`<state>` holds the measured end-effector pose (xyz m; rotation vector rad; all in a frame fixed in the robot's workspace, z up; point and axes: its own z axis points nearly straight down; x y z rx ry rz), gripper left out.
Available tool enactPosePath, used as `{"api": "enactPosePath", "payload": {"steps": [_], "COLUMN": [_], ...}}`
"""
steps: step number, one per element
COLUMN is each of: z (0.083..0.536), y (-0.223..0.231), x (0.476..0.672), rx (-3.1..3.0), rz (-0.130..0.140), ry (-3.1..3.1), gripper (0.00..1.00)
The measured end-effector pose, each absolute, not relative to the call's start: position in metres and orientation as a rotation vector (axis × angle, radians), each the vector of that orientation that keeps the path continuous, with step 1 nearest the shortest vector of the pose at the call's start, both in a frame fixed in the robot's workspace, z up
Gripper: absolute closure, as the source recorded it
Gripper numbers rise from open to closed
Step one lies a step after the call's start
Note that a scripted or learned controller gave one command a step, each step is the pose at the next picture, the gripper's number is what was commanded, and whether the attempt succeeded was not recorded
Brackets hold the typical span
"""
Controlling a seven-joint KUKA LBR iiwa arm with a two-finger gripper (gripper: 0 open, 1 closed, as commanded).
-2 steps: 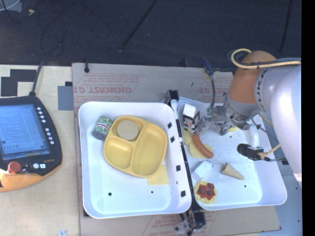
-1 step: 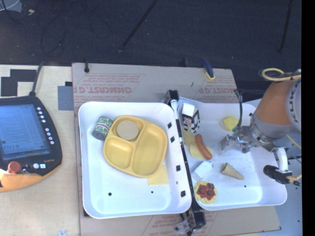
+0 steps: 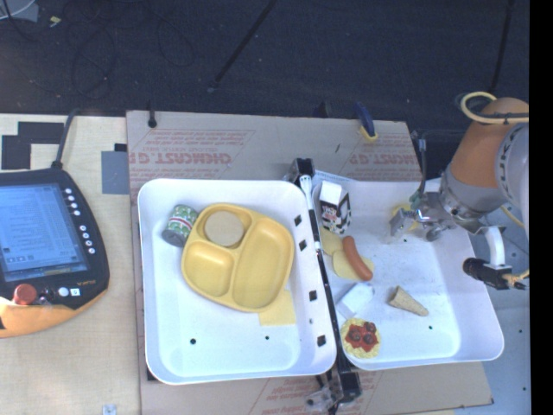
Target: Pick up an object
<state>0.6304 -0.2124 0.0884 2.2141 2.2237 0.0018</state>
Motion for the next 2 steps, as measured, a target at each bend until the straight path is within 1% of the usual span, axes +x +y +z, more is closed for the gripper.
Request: {"api": "enactPosePath", "payload": {"steps": [1,2], "z": [0.0882,0.0893], "y": [-0.2089,-0.2118], "x": [0.6447,0.6443], "rx": [2.219,2.220], "rz": [0.002,-0.001], "ry": [2.223,2.223], "gripper": [0.00,0.00]}}
